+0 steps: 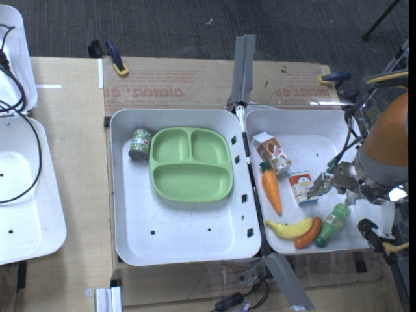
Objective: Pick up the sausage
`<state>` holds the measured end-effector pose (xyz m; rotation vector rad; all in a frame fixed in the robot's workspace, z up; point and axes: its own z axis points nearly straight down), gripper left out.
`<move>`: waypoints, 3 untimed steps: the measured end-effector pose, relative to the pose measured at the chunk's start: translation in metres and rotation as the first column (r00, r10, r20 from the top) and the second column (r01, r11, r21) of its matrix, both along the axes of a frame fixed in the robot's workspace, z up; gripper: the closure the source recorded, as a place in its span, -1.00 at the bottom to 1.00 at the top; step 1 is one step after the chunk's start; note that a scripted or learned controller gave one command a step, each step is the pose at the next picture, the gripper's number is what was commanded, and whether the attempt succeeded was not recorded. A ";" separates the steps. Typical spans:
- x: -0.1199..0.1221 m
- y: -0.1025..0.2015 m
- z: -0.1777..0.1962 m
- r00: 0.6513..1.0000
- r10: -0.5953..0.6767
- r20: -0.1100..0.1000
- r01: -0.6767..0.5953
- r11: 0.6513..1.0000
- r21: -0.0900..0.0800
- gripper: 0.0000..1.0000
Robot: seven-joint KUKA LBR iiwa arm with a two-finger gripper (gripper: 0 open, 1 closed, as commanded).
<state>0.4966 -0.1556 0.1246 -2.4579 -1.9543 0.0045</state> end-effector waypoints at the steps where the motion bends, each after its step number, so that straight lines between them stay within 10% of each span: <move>1: -0.020 0.007 -0.034 0.983 0.185 -0.001 -0.185 0.983 0.002 -1.00; 2: 0.040 0.035 -0.034 0.941 0.338 0.002 -0.338 0.941 0.001 -1.00; 3: 0.151 0.056 -0.029 0.951 0.308 0.000 -0.308 0.951 -0.001 -1.00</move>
